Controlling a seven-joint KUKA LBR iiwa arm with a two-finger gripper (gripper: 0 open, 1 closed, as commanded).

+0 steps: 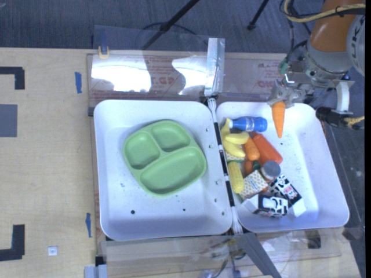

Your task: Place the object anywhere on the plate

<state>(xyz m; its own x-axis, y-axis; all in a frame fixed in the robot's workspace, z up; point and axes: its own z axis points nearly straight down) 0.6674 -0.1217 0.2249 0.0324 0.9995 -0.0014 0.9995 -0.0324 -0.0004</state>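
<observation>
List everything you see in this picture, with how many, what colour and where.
Plate: one, green, three compartments, left bin.
Carrot: one, orange, hanging point down from the gripper over the right bin.
Bottle: one, blue, top of the right bin's pile.
Bananas: yellow, count unclear, right bin's left side.
Corn: one, yellow, right bin.
Cow: one, black and white, right bin's front.
Gripper: one, grey, shut on the carrot's top.

Green plate (166,156), orange carrot (279,118), white bins (110,172).
</observation>
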